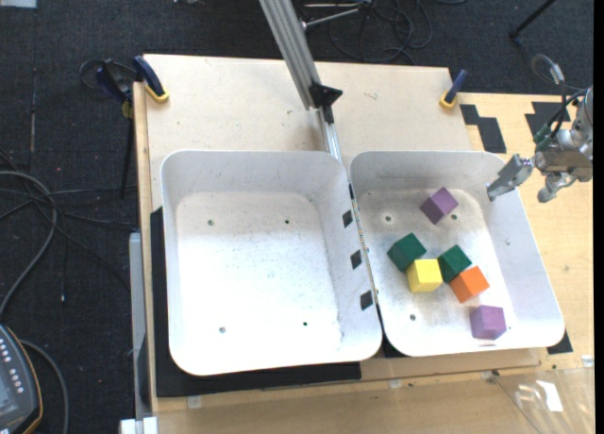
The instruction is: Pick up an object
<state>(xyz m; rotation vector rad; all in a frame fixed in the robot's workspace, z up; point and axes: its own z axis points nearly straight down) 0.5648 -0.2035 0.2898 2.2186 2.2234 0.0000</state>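
Observation:
The right bin (528, 262) holds several small blocks. A purple block (439, 204) lies toward its back. A green block (407, 251), a yellow block (425, 275), a darker green block (454, 260) and an orange block (469, 282) cluster in the middle. A second purple block (487, 321) sits near the front rim. My gripper (528, 184) hovers over the bin's right back edge, open, nothing between its fingers, to the right of the back purple block.
The left bin (189, 177) lies beside the right one on the wooden bench (236, 102). A slanted metal rail (288, 36) runs down to the seam between the bins. Clamps (151, 83) sit at the bench's back corners.

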